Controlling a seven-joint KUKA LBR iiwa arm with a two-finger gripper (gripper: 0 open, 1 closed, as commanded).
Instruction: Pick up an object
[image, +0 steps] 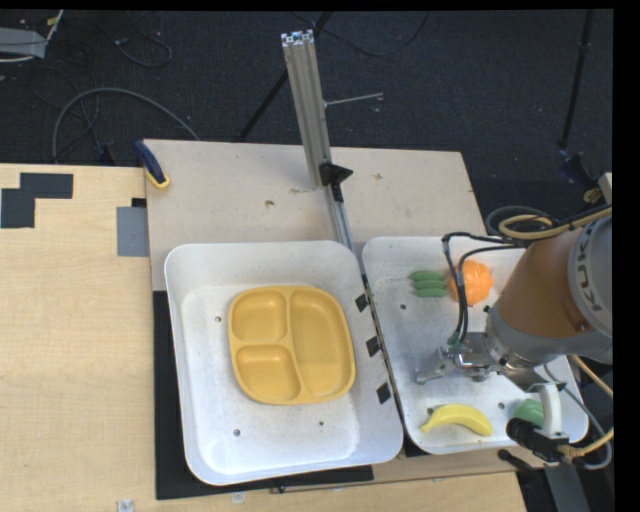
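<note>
My gripper (432, 373) hangs low over the middle of the right bin (400, 330), its metal tip pointing left. The grey arm with its orange band (535, 300) comes in from the right. A yellow banana (458, 420) lies just below the gripper near the bin's front edge, apart from it. A green object (430, 284) and an orange round object (477, 282) lie at the back of the bin, the orange one partly behind the arm. Another small green object (528, 410) sits at the front right corner. I see nothing between the fingers.
The left bin (200, 420) holds a yellow divided plate (292, 343). A metal post (312, 110) rises behind the bins. A black cable (458, 290) loops down from the arm over the right bin. Black clips (372, 345) line the seam between the bins.
</note>
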